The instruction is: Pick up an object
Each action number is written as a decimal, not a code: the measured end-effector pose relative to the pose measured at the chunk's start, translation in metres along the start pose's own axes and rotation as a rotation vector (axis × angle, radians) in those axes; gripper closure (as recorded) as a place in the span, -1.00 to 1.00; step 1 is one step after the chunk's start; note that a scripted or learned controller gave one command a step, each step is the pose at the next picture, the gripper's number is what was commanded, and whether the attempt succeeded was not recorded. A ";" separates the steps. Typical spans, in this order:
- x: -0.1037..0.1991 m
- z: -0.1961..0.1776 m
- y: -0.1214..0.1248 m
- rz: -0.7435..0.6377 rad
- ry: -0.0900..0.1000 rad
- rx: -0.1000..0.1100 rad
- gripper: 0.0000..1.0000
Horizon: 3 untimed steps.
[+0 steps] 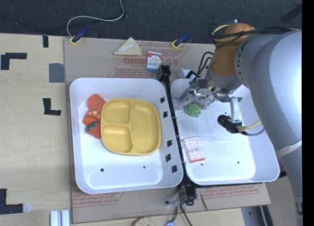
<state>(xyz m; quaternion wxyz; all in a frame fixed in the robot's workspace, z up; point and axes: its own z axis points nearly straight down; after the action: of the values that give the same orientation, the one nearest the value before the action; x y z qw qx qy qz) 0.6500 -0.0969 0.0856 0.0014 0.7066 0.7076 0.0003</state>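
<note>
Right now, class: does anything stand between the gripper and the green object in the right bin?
Nothing visible does. The gripper is directly above the green object near the right bin's far left corner. The small packet lies nearer the camera, out of the way.

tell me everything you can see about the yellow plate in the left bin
The yellow plate is a rounded, divided tray with three compartments: two toward the far side and one wider one nearer the camera, parted by raised ridges. It looks like smooth, matte plastic. It lies flat and right side up on the floor of the left bin, slightly turned, with nothing in its compartments. Its left edge meets or overlaps the orange toy beside it; which of the two cannot be told.
</note>
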 end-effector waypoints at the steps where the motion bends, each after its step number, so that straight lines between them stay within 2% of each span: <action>1: 0.001 -0.011 0.001 -0.001 0.001 -0.003 1.00; 2: 0.010 -0.099 -0.071 0.001 0.002 0.002 1.00; 3: 0.010 -0.099 -0.072 0.000 0.003 0.004 -1.00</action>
<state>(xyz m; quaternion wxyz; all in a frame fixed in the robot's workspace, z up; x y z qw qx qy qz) 0.5782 -0.0865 0.1839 -0.0009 0.7068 0.7074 -0.0002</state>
